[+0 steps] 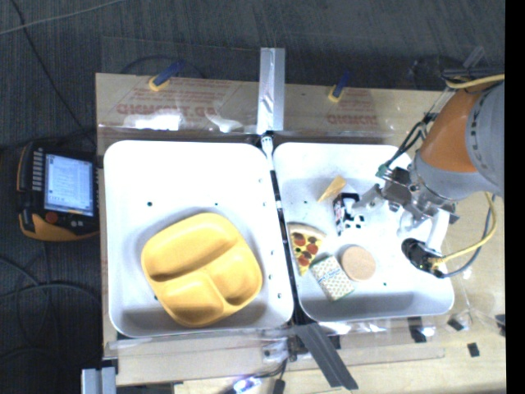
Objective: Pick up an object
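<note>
Candidate objects all sit in the right bin (426, 298), clustered toward its 9 o'clock side. We see a black-and-white patterned piece (346, 211) nearest the tool, a yellow wedge (331, 189) just at its 11 o'clock, a tan round disc (358, 263) at its 6 o'clock, a checkered block (331, 277) touching or just beside the disc at the disc's 8 o'clock, and a pizza-slice toy (304, 248) against the bin's 9 o'clock wall. Nothing is lifted; everything looks flat on the bin floor.

The gripper (385, 194) sits at 3 o'clock of the patterned piece, near it but apart as far as we can tell. The jaws are too small and cluttered by cable and bracket for us to tell their state, and we see no object between them. The arm (459, 150) comes in from 3 o'clock, orange band visible.

Our read: approach step, grasp not made. The next move calls for centring over one item, likely the patterned piece, descending, then closing. Risk: the wedge is close, so a skewed descent may nudge it.

The left bin (131, 171) holds a yellow divided tray (201, 268). A pendant (57, 189) lies off the desk at 9 o'clock.
</note>
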{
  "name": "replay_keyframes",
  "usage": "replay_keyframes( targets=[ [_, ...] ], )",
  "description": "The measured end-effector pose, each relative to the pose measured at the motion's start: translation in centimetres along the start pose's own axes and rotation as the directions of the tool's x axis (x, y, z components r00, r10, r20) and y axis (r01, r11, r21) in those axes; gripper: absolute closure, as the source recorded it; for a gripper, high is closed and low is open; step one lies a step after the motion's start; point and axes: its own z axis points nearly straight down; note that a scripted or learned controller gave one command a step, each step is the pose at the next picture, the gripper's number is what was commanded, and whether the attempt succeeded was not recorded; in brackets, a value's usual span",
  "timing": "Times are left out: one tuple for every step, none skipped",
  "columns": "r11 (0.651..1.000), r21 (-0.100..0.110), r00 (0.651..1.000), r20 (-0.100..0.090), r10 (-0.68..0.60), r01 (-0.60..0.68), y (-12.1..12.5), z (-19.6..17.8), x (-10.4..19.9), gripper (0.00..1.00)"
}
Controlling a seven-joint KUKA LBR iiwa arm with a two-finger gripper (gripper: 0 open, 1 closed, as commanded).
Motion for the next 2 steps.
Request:
replay_keyframes(
  targets=[
    [0.999, -0.007, 0.999, 0.006, -0.032, 0.032, 1.29, 5.47, 6.09, 0.00],
    [0.999, -0.004, 0.999, 0.007, -0.034, 0.034, 1.23, 4.59, 6.15, 1.00]
  ],
)
